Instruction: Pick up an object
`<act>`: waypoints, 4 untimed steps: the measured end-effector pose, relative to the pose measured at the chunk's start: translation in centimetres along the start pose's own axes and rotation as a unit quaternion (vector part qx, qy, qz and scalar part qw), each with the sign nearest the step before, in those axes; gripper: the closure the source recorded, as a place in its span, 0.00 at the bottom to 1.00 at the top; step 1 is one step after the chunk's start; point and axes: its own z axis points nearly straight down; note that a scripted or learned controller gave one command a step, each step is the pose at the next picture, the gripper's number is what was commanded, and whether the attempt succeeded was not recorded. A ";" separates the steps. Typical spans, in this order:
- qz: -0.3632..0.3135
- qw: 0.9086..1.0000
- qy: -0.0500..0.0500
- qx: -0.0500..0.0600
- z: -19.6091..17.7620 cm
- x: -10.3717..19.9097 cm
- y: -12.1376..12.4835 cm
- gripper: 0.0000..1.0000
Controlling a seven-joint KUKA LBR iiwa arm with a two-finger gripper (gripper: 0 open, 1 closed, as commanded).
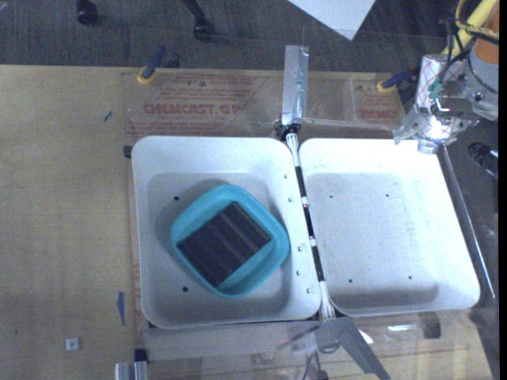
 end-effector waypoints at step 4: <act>-0.192 0.981 0.002 0.007 16.6 1.9 0.9 0.00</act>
